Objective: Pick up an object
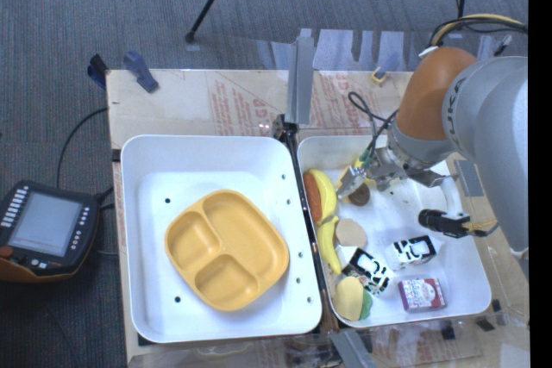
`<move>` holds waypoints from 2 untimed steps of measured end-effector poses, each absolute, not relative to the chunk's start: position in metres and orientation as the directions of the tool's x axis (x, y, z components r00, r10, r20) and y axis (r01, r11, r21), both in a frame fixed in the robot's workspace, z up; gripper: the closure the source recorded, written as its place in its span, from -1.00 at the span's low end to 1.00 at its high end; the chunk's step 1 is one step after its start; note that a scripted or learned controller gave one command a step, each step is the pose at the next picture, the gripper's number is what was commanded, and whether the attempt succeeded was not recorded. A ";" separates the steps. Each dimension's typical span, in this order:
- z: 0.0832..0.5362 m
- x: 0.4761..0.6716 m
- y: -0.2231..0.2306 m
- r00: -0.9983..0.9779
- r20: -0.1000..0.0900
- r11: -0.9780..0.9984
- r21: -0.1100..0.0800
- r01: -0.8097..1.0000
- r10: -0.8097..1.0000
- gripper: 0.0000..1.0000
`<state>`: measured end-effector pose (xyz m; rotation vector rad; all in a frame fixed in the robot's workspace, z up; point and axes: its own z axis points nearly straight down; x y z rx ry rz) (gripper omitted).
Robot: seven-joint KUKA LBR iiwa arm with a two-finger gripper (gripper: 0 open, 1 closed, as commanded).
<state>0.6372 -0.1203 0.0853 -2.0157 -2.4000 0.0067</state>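
Grey arm with orange band (435, 103) reaches in from right, claw (360, 179) low over right white bin (470, 267), just above small brown round object (360, 194); claw state: cannot tell. Left white bin (147, 177) holds yellow compartment plate (226, 248). Right bin: yellow bananas (326, 215), pink packet (422, 293), black-and-white toy (371, 268).

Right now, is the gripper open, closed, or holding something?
Gripper: cannot be told; it is low in the right bin, near the small brown object.

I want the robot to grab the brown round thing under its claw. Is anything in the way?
Nothing visible blocks it. The gripper is right above the small brown object in the right bin. The banana lies just to the left, close beside it, so a finger could bump that.
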 end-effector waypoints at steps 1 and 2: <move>0.087 0.607 -0.110 -0.329 0.001 0.329 -0.002 0.944 0.944 -1.00; 0.096 0.607 -0.110 -0.328 0.003 0.328 -0.003 0.945 0.945 1.00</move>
